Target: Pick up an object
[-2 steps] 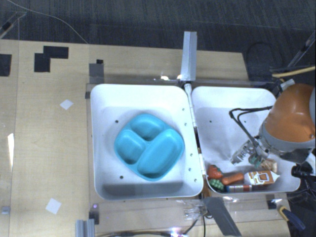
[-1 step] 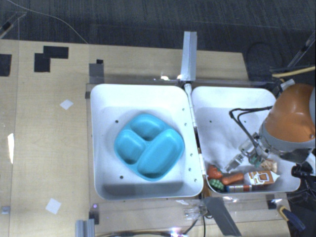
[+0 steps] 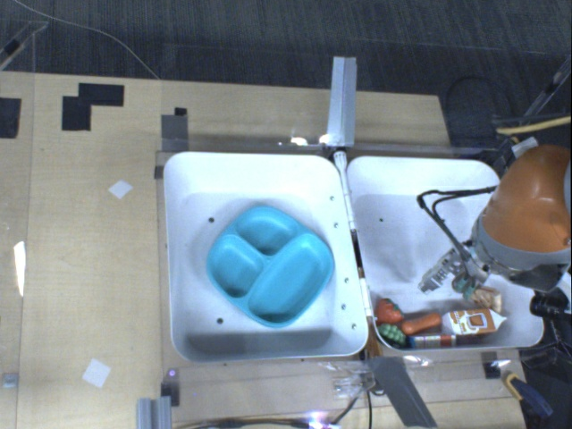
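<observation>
Our metal two-finger gripper (image 3: 444, 276) hovers, grasping nothing; we should descend squarely over the orange carrot-shaped toy (image 3: 420, 323) before clenching.

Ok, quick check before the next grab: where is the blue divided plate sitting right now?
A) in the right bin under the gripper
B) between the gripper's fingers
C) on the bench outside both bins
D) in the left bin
D: the blue divided plate lies flat in the left bin, while the gripper is over the right bin.
</observation>
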`<state>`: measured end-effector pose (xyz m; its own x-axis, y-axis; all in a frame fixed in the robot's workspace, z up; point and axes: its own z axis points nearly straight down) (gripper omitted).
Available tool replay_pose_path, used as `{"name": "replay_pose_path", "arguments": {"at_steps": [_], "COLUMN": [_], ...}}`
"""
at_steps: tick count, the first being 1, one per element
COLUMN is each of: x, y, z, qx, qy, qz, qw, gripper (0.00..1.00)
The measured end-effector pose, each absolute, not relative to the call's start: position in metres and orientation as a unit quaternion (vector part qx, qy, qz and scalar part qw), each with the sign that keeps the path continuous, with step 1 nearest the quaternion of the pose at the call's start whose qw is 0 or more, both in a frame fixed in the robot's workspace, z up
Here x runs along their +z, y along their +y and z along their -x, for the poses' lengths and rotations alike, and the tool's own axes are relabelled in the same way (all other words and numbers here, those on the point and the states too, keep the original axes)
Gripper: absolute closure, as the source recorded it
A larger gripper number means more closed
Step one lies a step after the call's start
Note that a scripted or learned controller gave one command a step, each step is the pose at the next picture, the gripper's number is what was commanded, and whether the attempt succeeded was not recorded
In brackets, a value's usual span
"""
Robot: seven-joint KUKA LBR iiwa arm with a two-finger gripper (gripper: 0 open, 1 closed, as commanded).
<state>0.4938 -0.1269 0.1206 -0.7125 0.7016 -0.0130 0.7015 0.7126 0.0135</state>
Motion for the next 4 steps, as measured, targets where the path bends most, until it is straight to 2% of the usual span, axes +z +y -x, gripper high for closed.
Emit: {"name": "replay_pose_path", "arguments": {"at_steps": [1, 2, 3, 4], "x": [0.12, 0.212, 0.2, 0.2], "y": [-0.127, -0.1, -0.134, -0.134], "z": [-0.494, -0.53, -0.518, -0.518], "qx": [0.0037, 0.0013, 0.001, 0.001], "qy": [0.925, 0.921, 0.891, 0.891], "qz": [-0.379, -0.389, -0.455, -0.455], "qw": [0.008, 0.004, 0.003, 0.003], "gripper": [0.0, 0.0, 0.0, 0.0]}}
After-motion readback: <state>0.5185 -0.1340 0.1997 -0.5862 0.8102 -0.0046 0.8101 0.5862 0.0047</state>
